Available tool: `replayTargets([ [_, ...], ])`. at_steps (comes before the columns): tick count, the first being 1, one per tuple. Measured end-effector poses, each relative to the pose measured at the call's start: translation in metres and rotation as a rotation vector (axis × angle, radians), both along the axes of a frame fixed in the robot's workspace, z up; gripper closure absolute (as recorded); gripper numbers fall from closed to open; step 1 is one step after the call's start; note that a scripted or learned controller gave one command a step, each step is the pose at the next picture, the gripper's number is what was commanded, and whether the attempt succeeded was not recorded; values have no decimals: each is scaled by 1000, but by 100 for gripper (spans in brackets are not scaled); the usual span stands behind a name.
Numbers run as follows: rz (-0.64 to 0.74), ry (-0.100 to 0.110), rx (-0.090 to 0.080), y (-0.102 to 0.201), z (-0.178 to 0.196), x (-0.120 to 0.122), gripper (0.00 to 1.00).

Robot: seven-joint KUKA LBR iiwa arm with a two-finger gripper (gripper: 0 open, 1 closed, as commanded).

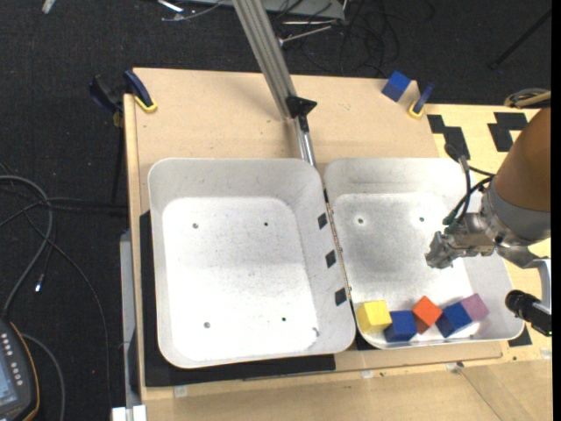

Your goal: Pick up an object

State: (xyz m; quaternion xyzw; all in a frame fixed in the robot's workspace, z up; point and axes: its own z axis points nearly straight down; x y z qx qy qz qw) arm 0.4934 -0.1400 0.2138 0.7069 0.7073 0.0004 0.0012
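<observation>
My pincer (pixel 441 254) hangs over the right bin (pixel 386 178), its opening too blurred for me to tell, gripping nothing visible, with the yellow (pixel 374 313), blue (pixel 401 324), orange (pixel 427 311), second blue (pixel 455 318) and purple (pixel 474 306) blocks lined along the bin's near edge below.

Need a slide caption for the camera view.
Gripper over right bin, above the yellow, orange and blue blocks.

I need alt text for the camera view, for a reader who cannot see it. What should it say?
A grey robot arm's two-finger gripper hangs over the right shallow white bin, above small cubes along its near edge: yellow cube, blue cube, orange cube, second blue cube, lilac cube. The left shallow white bin sits beside it on the wooden bench.
</observation>
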Motion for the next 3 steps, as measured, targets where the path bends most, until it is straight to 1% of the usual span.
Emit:
replayTargets([
  [1,9,4,4,102,-19,-4,100],
  [2,11,3,4,180,-19,-4,100],
  [3,7,-5,2,215,24,44,100],
])
